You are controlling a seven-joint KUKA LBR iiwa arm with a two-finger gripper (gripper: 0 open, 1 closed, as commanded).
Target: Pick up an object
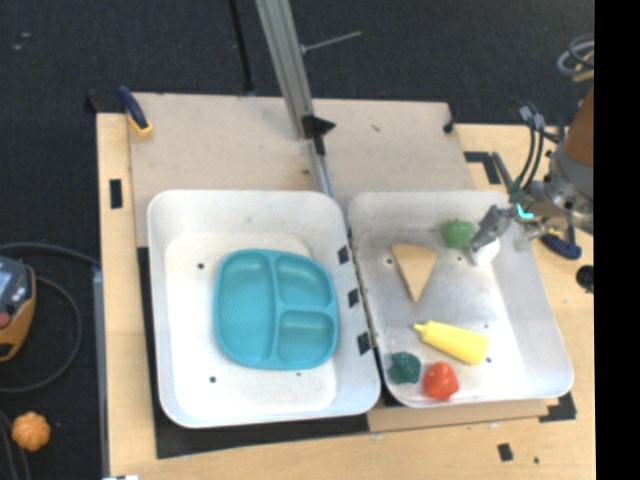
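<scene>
Apparently my claw (pixel 486 240) hung low in the right bin (pixel 545 308), just beside the green ball (pixel 458 232); I couldn't tell how it was set. Still approaching, I judged; next it needed centring over the ball.

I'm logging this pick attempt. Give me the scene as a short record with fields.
left bin: blue divided plate
right bin: green ball, tan wedge, yellow bottle, dark green lump, red ball
gripper: over the right bin's far side, just right of the green ball
held: nothing seen between the fingers
</scene>
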